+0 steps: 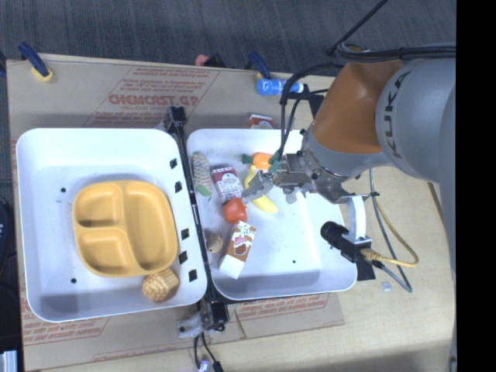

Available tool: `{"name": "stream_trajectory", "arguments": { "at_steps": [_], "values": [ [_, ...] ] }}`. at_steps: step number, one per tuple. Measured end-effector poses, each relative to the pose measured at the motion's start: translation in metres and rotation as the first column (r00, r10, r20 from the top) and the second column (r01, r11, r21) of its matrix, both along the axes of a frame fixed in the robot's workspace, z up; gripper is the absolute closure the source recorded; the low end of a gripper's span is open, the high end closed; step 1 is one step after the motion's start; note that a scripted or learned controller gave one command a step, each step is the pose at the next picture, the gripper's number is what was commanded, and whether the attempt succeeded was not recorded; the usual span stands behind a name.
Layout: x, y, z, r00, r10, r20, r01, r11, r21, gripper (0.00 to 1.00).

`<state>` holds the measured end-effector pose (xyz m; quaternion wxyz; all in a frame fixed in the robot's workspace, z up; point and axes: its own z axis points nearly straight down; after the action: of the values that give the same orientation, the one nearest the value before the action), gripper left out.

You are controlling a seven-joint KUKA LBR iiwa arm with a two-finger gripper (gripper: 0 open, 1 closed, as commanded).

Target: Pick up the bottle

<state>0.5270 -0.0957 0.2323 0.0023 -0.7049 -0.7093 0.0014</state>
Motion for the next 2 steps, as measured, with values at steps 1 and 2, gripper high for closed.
{"name": "stream_trajectory", "arguments": {
  "at_steps": [1,2],
  "values": [
    [0.0,0.0,0.01,1.0,0.005,-0.002,-0.005,1.0,0.0,1.0],
    [-0.051,-0.025,0.033,0.961,0.276,0.001,-0.276,0.961,0.001,1.0]
  ]
}}
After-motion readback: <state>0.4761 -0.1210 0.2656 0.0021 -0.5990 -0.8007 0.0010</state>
